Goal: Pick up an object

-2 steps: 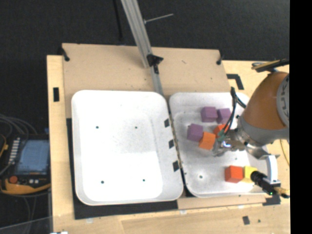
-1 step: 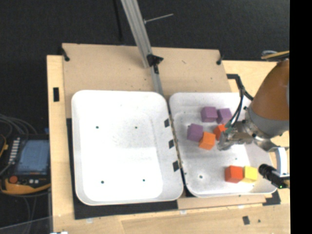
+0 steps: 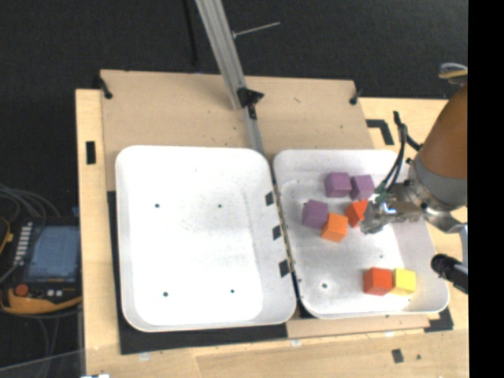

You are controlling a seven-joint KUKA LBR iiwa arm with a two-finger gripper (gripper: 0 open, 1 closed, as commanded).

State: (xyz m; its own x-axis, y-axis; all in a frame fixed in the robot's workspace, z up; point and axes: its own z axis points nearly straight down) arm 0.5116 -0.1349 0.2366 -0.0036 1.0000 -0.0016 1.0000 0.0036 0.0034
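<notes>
The right white bin (image 3: 346, 298) holds several small blocks. Two purple blocks (image 3: 339, 184) (image 3: 363, 186) sit side by side near its back, and a third purple block (image 3: 315, 213) lies further left. An orange block (image 3: 335, 227) rests just in front of that third one. A red-orange block (image 3: 356, 211) lies right beside my gripper (image 3: 375, 216), which hangs low over the middle of the bin; nothing is visibly held. Near the front right stand a red-orange block (image 3: 378, 280) and a yellow block (image 3: 405, 280), touching.
The left white bin (image 3: 197, 235) lies beside the right one, joined by a dark-clipped divider (image 3: 279, 227). A slanted metal rail (image 3: 224, 46) rises from the bench's back. The arm's orange band (image 3: 449, 144) fills the right side above the bin.
</notes>
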